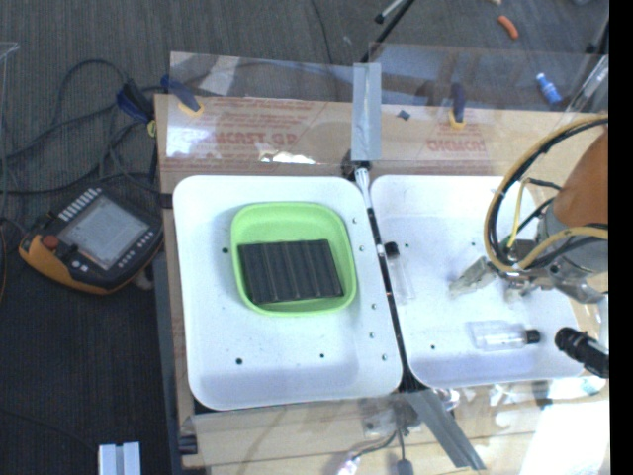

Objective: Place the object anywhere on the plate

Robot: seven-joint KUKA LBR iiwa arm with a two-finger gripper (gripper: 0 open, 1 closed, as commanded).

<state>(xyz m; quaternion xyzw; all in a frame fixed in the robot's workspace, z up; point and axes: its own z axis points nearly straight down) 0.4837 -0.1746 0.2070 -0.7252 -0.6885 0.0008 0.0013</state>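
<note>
Robotics laboratory: teach pendant [91,242] on dark carpet [69,384], loose cables [89,97], taped cardboard-backed surface [287,132] bearing two white bins [287,379].

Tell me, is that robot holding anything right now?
It cannot be told. The gripper hangs over the right bin, while a clear tube with a black cap lies apart on the bin floor.
</note>
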